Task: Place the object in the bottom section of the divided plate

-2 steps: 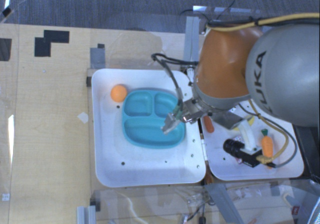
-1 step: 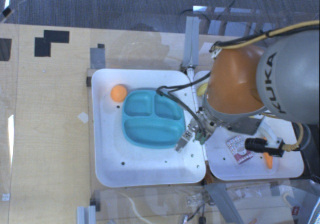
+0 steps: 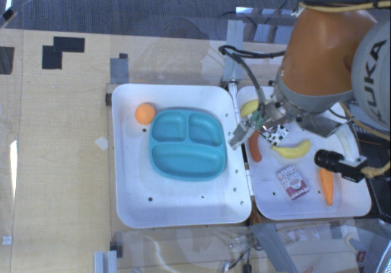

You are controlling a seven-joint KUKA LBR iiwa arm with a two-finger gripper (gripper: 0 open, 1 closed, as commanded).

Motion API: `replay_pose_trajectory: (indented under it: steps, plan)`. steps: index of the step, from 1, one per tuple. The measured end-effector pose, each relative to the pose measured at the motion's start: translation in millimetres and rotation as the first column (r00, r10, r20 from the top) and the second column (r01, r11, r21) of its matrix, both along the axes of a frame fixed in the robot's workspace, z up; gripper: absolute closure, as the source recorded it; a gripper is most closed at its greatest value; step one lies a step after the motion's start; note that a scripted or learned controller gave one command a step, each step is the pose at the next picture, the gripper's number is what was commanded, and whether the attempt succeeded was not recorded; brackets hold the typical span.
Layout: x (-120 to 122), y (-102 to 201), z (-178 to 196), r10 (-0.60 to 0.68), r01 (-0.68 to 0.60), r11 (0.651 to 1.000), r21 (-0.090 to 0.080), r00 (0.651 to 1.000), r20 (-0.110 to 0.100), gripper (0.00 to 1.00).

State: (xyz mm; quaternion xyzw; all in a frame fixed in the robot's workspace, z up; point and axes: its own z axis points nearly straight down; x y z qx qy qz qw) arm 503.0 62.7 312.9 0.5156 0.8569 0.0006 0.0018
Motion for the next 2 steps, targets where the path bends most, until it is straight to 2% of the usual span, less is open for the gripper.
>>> replay_pose_trajectory:
  steps: [1, 2]
  plan:
    - [3, 2, 8, 0.008, -0.008, 1.000, -0.002, 1.000, 0.001, 1.00]
    - [72, 10, 55, -0.152, 0.152, 0.988, 0.000, 0.988, -0.002, 1.00]
